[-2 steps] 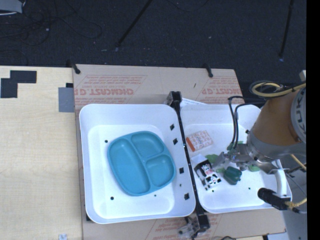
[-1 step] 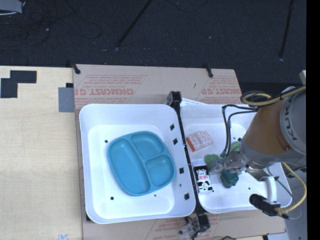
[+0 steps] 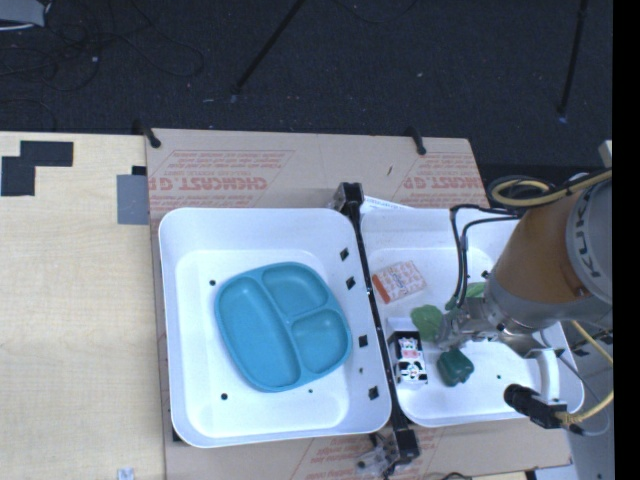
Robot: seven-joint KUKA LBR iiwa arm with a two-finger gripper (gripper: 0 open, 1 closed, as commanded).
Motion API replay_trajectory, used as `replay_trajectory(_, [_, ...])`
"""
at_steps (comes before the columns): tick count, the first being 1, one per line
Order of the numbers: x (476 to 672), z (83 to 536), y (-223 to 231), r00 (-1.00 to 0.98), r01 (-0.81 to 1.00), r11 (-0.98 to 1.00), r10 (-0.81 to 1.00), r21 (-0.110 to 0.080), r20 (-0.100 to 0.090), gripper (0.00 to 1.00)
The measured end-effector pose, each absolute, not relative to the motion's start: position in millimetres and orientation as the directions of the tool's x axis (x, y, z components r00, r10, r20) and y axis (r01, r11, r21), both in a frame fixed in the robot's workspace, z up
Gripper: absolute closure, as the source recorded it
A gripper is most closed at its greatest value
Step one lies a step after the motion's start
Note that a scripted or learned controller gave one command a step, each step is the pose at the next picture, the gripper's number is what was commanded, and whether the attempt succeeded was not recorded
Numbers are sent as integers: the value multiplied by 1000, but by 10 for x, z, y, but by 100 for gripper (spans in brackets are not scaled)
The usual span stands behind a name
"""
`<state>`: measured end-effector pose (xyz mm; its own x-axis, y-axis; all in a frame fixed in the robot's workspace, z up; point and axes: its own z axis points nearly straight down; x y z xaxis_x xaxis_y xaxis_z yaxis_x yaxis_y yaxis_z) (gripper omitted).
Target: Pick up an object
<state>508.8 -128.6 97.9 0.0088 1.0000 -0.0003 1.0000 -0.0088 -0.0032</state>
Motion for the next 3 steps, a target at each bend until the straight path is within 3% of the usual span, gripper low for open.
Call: replay_trajectory(3, [5060, 2722, -1400, -1, 1000, 1, 1000, 1, 0, 100])
